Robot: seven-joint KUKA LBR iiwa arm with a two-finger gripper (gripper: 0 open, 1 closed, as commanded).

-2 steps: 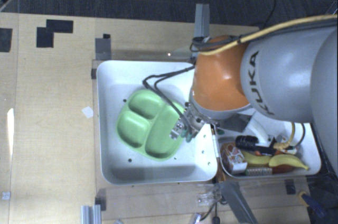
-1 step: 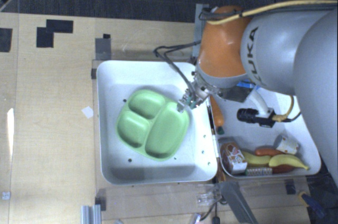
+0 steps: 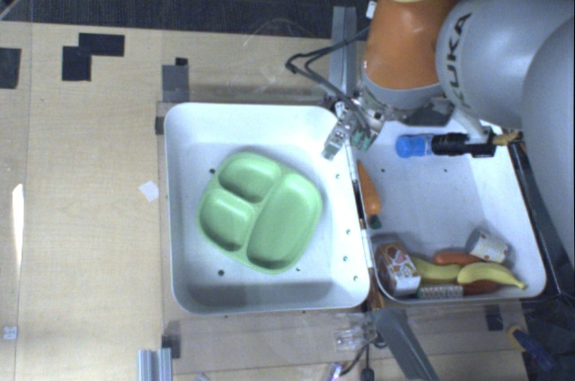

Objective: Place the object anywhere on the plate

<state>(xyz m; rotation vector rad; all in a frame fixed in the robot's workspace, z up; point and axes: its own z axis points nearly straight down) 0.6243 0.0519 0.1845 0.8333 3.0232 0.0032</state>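
Poised above the far end of the wall shared by the two bins: small metal two-finger gripper (image 3: 345, 135), tilted down and towards the left bin. Cannot tell whether open or closed. Directly behind and above it, the broad orange band (image 3: 404, 38) of the wrist, then the bulky grey arm (image 3: 503, 56) running off to the right.

Just below the gripper and slightly right, close but apart from it: slim orange carrot-shaped piece (image 3: 367, 190), lying lengthwise against the dividing wall inside the shallow white right bin (image 3: 449, 199).

Down and left of the gripper, well apart from it: pale green plastic plate with three compartments (image 3: 260, 213), resting flat in the middle of the shallow white left bin (image 3: 189, 155).

Far below the gripper, along the near wall of the right bin: brown-and-white wrapped packet (image 3: 396, 268) in the corner by the divider; further right, a long red pepper-shaped piece (image 3: 456, 259) touching a curved yellow banana (image 3: 492, 277); just above the banana, a small white cup lying on its side (image 3: 490, 244).

Cannot tell which loose piece counts as the task's object; all of them in the right bin, none touching the plate.

Around both bins, well left of the gripper: light wooden bench top (image 3: 81, 217).
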